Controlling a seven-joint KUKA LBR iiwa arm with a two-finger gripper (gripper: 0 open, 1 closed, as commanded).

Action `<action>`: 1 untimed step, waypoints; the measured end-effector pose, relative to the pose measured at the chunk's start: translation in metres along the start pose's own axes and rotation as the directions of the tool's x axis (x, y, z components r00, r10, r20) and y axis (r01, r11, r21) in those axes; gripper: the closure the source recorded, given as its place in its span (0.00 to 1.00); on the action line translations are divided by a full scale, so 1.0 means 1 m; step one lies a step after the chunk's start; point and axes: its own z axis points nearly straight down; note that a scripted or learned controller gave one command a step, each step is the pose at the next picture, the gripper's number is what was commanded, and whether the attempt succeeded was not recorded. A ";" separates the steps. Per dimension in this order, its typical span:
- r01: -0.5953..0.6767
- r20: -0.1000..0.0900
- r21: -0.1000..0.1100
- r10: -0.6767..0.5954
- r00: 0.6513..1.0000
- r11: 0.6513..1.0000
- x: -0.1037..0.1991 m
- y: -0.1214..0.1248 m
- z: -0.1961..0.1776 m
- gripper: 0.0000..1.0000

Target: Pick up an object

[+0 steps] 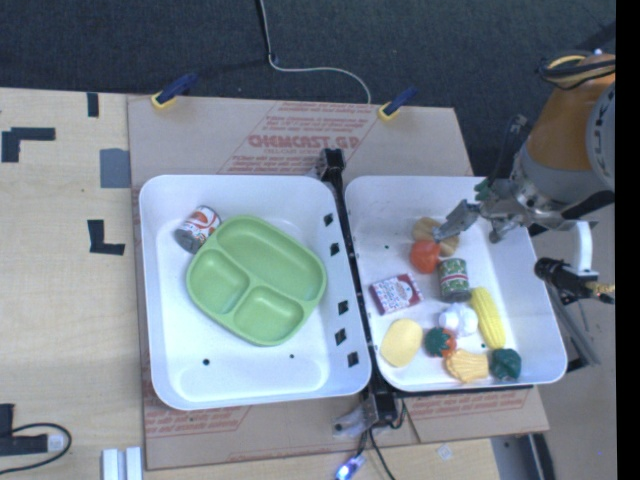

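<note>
The right bin point(520, 268) holds several small toy foods. A red tomato point(425, 257) lies beside a green can point(453, 279), with a yellow corn cob point(487, 315) and a red-and-white packet point(394, 293) nearby. A yellow lemon point(401, 342) rests toward the front. My gripper point(471, 230) hangs over the bin's back right, just above and right of the tomato. It stands open, with nothing between its fingers. One finger point(450, 226) partly covers a tan item point(428, 230).
The left bin point(160, 298) holds a green divided plate point(257, 279) and a small can point(197, 228) lying at its back left. More small toys point(466, 366) crowd the right bin's front corner. A black divider point(345, 268) separates the bins.
</note>
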 end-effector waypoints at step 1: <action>-0.003 -0.001 0.008 0.003 1.000 1.000 0.003 0.044 0.099 0.00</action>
